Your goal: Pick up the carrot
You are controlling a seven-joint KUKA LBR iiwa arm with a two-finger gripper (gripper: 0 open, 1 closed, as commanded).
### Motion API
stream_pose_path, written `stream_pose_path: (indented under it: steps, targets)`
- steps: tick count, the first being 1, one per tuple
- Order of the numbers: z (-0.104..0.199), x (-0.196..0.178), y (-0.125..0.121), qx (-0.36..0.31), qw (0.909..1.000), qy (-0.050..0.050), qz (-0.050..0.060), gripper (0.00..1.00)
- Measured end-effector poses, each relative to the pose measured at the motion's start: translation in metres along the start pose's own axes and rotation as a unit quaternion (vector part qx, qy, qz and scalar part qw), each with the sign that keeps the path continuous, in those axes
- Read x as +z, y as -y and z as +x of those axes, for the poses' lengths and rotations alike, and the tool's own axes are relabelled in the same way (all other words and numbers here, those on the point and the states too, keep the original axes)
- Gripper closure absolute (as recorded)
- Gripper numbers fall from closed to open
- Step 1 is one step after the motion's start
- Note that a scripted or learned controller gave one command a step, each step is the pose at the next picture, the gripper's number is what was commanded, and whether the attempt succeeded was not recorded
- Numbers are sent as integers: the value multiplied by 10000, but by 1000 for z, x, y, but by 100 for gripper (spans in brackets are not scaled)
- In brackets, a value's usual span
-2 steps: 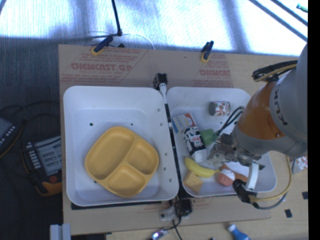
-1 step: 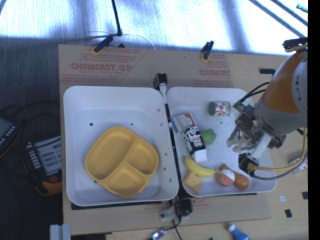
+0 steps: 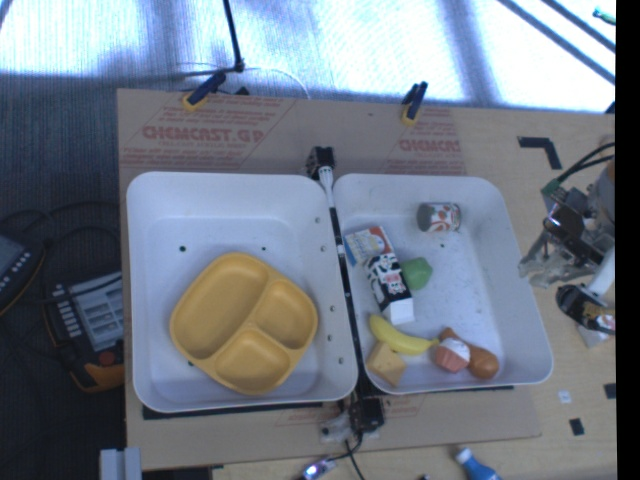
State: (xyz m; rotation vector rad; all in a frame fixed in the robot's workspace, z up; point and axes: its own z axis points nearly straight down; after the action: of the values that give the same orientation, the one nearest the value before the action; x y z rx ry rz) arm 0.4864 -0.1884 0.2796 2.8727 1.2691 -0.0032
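Observation:
The carrot is a short orange piece lying at the front right corner of the right bin. It touches a red and white rounded item on its left. My gripper hangs over the bench just outside the right bin's right wall, well back and to the right of the carrot. Nothing can be seen held in it.
The right bin also holds a yellow banana, a tan block, a cow-patterned carton, a green item, a small box and a can. A yellow divided plate lies in the left bin.

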Motion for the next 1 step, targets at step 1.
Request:
stream_pose_path:
  steps: [1]
  targets:
    - [16, 175, 21, 627, 9980, 6, 38, 100]
